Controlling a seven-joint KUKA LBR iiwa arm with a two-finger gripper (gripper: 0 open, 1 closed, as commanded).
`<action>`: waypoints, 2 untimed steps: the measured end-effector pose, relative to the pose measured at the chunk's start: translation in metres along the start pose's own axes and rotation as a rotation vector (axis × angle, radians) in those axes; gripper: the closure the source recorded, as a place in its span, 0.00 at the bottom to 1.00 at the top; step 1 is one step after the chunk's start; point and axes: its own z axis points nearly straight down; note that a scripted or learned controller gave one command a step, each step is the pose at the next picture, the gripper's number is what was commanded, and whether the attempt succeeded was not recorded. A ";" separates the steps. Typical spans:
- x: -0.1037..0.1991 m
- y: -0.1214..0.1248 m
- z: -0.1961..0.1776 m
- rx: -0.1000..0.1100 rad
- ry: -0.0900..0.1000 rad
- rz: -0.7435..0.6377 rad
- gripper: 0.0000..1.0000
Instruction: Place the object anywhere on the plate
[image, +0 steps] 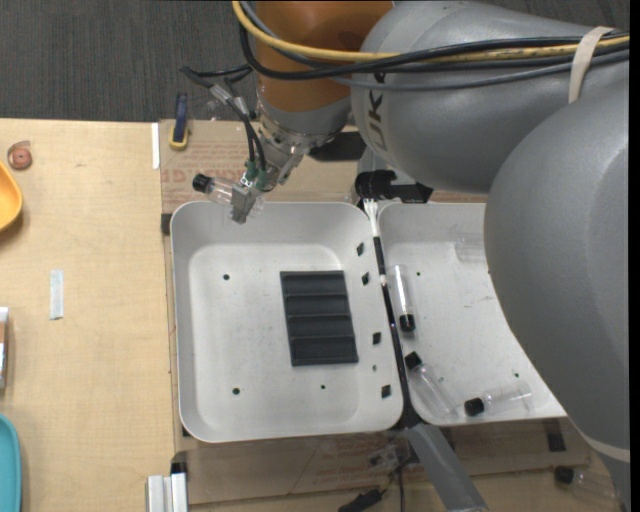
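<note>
— Black ridged slab, flat in the left bin (200, 330): is that the plate (319, 318)?

— It looks so. It lies about mid-floor, long side running away from the camera, with bare white floor all round it.

— And the gripper (243, 207)?

— Up and to the left of the plate, over the bin's far left corner, right at the rim. It hangs from the grey arm (480, 100), which comes in above and to the right of the plate, orange band (300, 50) over the wrist.

— Open or closed?

— I cannot tell; the tip is small and cluttered with cables. A clear tube with a black cap (208, 184) juts out sideways just by it, cap end pointing away from the plate. Whether it is clamped or merely behind the tip, I can't say.

— So the tube is off the plate?

— Yes, well apart from it, beyond the plate's far left corner and over the bin's edge.

— Anything else?

— To the right of the plate, past the divider, the right bin (450, 260) has more capped tubes: one upright-lying tube (399, 290) near the divider, another tube (497, 402) lower and further right. Far left of the plate, on the wooden bench (90, 350), sits a small pale strip (57, 295).
</note>
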 end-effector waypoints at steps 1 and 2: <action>-0.002 0.001 -0.003 -0.001 0.000 0.029 1.00; -0.004 -0.003 0.017 0.001 0.000 -0.111 1.00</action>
